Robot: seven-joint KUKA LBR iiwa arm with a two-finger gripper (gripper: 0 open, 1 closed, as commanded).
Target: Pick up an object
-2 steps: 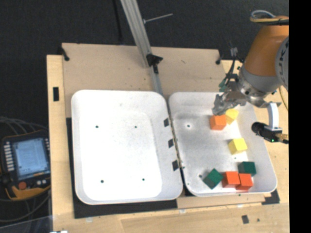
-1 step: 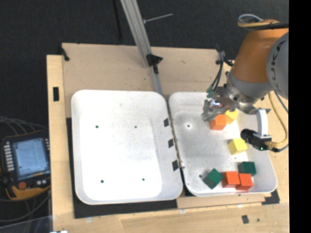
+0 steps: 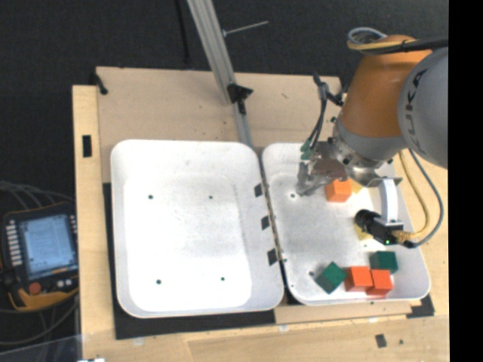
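My gripper (image 3: 305, 181) reaches down into the upper left part of the right bin (image 3: 302, 232), just above its floor. An orange block (image 3: 339, 191) lies right beside it, to its right, partly under the wrist. Near the bin's front edge sit a green block (image 3: 329, 277), two orange blocks (image 3: 359, 277) (image 3: 381, 280) side by side, and another green block (image 3: 385, 261) behind them. Nothing shows between the gripper's tips from this angle.
The left bin (image 3: 181, 225) lies beside the right one, with a row of dark clips (image 3: 266, 221) along the shared edge. A metal pole (image 3: 219, 51) slants up behind the bins. A black fitting with cables (image 3: 371, 223) hangs at the right bin's right side.
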